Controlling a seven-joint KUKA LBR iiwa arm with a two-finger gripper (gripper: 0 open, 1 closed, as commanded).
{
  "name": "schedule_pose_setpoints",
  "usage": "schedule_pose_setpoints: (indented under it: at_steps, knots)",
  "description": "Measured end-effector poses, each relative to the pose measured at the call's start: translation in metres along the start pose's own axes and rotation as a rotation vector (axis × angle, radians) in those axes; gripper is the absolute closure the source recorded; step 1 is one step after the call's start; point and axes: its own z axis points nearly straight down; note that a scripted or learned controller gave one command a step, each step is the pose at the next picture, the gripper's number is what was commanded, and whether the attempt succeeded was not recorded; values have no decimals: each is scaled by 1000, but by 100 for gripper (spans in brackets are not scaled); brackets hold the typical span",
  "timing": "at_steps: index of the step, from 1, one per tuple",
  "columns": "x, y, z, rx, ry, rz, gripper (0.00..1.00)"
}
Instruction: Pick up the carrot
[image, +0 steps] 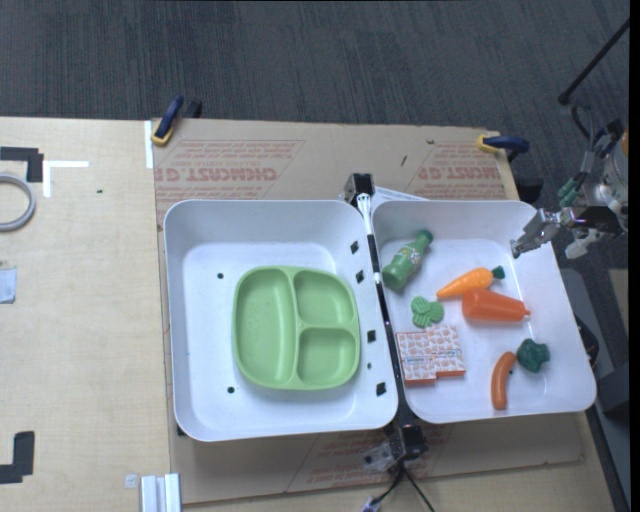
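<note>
**Gripper at the bin's right rim**

Left of the gripper (537, 236), well apart, the carrot (468, 283) lies in the right bin (560, 390), touching nothing metal. Whether the jaws stand wide or narrow I cannot tell. Beyond it lies the green bottle (405, 261).

A single fixed camera looks down on the bench (80, 300) from above at a slant, far enough back to take in both white bins — the left bin (190, 320) and the right bin (560, 350) — side by side, with cardboard (260, 165) beneath them and dark floor (300, 50) across the top of the frame. The bins sit right of centre — the arm's gripper (530, 240) enters at the right edge, over the right bin's upper corner.
</note>
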Motion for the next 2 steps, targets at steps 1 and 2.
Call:
schedule_pose_setpoints:
  at_steps: [1, 2]
  knots:
    - [74, 29, 96, -1, 0, -304, 0]
    - [74, 49, 182, -1, 0, -654, 0]
